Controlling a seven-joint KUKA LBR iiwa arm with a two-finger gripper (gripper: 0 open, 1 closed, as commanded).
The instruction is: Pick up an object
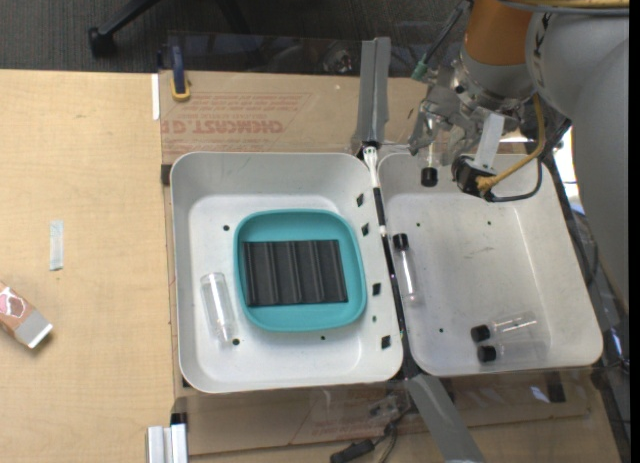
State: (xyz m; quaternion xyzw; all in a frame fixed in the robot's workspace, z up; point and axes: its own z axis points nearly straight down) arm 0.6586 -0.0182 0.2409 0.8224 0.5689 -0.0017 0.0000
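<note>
Clear tube [512,327] faint, tool [430,173] obscured.

teal tray [297,229] with dark ribbed insert, white bins [190,201]

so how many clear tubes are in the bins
3: one tube in the left bin beside the teal tray, one black-capped tube along the right bin's left edge, one near its front.

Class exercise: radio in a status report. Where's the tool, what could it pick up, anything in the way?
Tool at right bin's far-left corner, nothing between its fingers. Clear tubes lie in that bin. Teal tray and another tube in left bin. Path unobstructed.
</note>
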